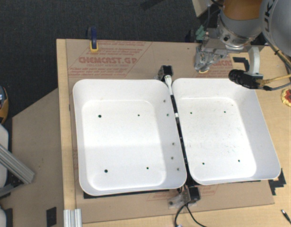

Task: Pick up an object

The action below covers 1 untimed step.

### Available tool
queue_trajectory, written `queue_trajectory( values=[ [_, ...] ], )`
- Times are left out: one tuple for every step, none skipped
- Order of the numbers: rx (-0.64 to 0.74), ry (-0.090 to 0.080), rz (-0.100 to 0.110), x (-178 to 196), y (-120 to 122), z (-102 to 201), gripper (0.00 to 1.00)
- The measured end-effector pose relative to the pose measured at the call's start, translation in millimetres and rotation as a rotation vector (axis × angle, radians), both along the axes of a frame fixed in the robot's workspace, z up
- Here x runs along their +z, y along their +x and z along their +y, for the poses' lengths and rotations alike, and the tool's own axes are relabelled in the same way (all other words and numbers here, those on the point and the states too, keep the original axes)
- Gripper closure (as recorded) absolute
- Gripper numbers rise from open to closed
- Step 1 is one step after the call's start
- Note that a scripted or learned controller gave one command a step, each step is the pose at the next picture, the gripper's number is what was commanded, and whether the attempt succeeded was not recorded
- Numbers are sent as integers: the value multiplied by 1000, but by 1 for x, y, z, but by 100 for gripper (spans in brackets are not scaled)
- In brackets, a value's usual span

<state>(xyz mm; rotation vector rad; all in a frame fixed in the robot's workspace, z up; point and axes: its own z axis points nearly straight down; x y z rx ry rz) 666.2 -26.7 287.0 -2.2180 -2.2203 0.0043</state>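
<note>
Nearest lie the left bin and right bin, side by side, touching. Beyond the right bin's far rim hangs the gripper, seemingly above brown board; no graspable object is discernible.

Red print on the brown board that covers the desk reads "CHEMCAST GP", with smaller red lines above and below it too small to make out. The grey arm bears dark letters at the upper right, seemingly "UK", cut by the edge.
</note>
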Motion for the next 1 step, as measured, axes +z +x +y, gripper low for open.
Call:
queue_trajectory(
  values=[
    [-2,-2,-9,29,1,-56,100]
  ],
)
